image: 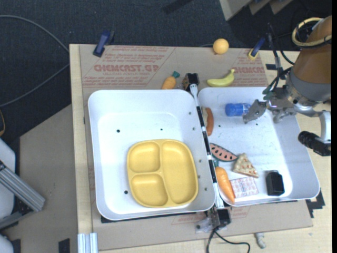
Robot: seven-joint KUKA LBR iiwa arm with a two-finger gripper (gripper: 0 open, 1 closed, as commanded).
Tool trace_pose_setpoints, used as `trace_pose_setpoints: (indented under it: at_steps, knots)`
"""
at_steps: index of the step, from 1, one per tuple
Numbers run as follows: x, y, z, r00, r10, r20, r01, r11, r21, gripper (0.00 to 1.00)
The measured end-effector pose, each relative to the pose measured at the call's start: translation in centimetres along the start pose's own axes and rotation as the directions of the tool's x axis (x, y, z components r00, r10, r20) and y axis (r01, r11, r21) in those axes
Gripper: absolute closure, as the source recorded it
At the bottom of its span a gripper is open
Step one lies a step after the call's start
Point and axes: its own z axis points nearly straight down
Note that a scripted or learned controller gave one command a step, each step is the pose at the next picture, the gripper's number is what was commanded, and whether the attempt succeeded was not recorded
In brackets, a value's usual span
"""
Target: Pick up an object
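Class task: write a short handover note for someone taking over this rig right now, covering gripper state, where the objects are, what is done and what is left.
Gripper: open, holding nothing, over the right bin beside the blue bottle.
Also in the right bin: watermelon slice, pizza slice, carrot, black block.
Left bin: yellow divided plate.
Done: nothing picked.
Left: grasp and lift one object, probably the bottle.

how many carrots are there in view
2. One carrot lies at the near left corner of the right bin, beside the divider. A smaller carrot sits on the board behind the left bin. None seems hidden.
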Motion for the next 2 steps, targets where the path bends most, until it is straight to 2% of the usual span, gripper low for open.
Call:
trace_pose_setpoints:
  at_steps: [1, 2]
  knots:
    - [3.9, 6.8, 11.2, 1.000, 0.002, -0.002, -0.002, 1.000, 0.013, 0.00]
    - [-6.3, 8.5, 11.6, 1.000, 0.004, 0.003, -0.004, 1.000, 0.010, 0.00]
